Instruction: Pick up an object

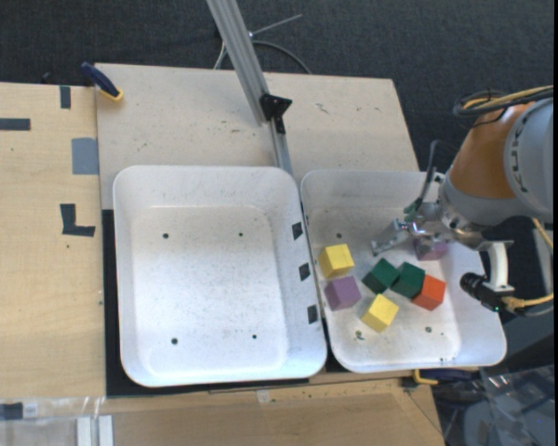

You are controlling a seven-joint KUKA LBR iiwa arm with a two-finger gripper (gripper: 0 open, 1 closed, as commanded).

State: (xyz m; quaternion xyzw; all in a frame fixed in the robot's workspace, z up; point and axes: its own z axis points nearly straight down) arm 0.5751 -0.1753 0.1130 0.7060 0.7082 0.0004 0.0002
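The right bin holds several small blocks. A yellow block and a purple block lie at its left. Two green blocks sit side by side in the middle, an orange block touches the right one, and a second yellow block lies in front of them. A small pale purple block sits partly hidden under the wrist. My gripper is low over the bin's right half, just above and behind the green blocks. I see nothing held in it.
The left bin stands beside the right one. A slanted metal pole ends in a black clamp behind the bins. The arm's grey body with its orange band overhangs the right bin's right side, and cables hang near that edge.
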